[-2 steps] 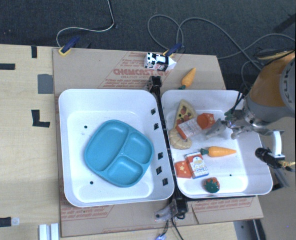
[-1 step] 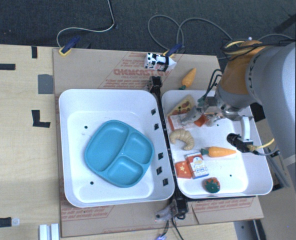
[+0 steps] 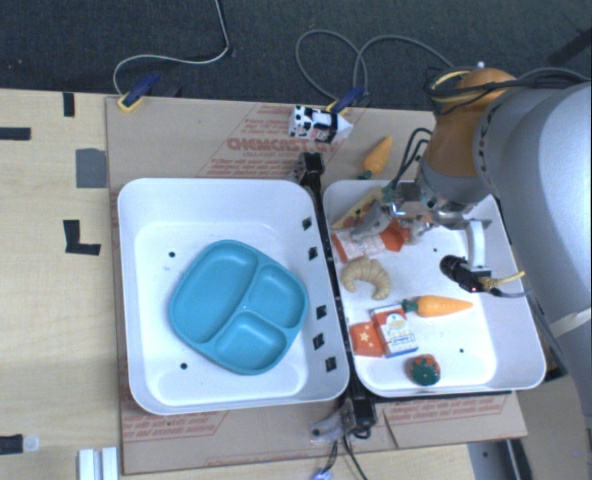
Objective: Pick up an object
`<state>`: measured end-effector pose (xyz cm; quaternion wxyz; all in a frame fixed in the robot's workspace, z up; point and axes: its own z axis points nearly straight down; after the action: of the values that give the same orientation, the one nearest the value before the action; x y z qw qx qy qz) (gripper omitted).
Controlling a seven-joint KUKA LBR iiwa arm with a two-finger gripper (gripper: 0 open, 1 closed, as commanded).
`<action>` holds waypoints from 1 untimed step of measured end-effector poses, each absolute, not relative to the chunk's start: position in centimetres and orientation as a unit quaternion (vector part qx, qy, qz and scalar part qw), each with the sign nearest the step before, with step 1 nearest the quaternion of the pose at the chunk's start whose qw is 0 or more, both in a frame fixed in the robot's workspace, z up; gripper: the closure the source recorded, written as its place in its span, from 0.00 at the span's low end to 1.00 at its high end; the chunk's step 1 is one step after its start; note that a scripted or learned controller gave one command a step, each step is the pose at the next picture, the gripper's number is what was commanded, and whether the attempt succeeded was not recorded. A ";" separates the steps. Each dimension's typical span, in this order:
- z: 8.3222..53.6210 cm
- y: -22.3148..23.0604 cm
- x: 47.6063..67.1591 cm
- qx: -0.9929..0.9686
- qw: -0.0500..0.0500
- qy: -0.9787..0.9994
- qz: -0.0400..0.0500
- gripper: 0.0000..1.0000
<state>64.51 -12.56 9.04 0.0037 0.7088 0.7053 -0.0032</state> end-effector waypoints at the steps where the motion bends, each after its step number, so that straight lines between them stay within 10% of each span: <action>1: 8.7 -12.3 66.0 0.712 -0.008 0.702 -0.019 0.00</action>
<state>66.05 -12.26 8.73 -0.0083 0.7123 0.7016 -0.0190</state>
